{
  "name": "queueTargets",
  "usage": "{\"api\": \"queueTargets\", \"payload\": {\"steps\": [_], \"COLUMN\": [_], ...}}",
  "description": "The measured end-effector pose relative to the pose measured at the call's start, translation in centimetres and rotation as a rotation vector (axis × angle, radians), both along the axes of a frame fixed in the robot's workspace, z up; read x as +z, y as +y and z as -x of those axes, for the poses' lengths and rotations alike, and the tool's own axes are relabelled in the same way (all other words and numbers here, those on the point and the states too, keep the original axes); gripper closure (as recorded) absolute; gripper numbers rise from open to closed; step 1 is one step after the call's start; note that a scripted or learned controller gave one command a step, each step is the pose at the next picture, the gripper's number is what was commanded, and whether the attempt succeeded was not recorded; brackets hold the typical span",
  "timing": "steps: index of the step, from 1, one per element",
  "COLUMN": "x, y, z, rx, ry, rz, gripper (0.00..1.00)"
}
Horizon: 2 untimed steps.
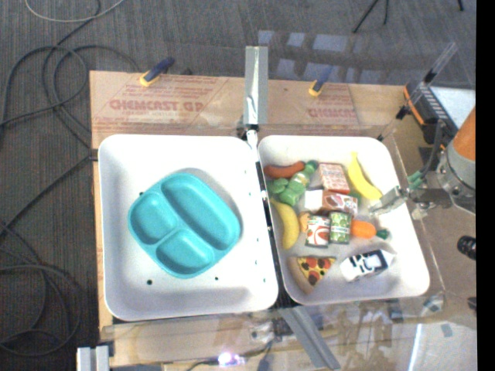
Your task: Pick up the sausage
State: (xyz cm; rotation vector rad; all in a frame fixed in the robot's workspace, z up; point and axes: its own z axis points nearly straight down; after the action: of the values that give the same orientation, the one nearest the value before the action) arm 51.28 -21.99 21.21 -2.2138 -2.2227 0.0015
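Observation:
The sausage (pixel 284 169) is a reddish-brown curved piece lying at the far left corner of the right bin (pixel 410 284), beside a green vegetable toy (pixel 292 188). My gripper (pixel 389 200) hangs over the right side of that bin, near a yellow banana (pixel 360 178) and an orange carrot (pixel 363 229). It is well to the right of the sausage, with small cartons (pixel 334 178) between them. Nothing shows in its grasp.
The right bin also holds a second banana (pixel 288 225), a pizza slice (pixel 313 267), a white and blue toy (pixel 365 263) and more cartons (pixel 329 228). A teal divided plate (pixel 184 222) lies in the left bin (pixel 116 161).

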Motion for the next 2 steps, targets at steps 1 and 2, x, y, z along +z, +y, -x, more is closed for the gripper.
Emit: {"api": "queueTargets", "payload": {"steps": [1,2], "x": [6.2,-3.1], "y": [12.1,17.7], "z": [-8.5,-12.3], "rx": [-0.087,-0.008], "ry": [-0.001,0.002], "rz": [0.003,0.004], "gripper": [0.0,0.0]}}
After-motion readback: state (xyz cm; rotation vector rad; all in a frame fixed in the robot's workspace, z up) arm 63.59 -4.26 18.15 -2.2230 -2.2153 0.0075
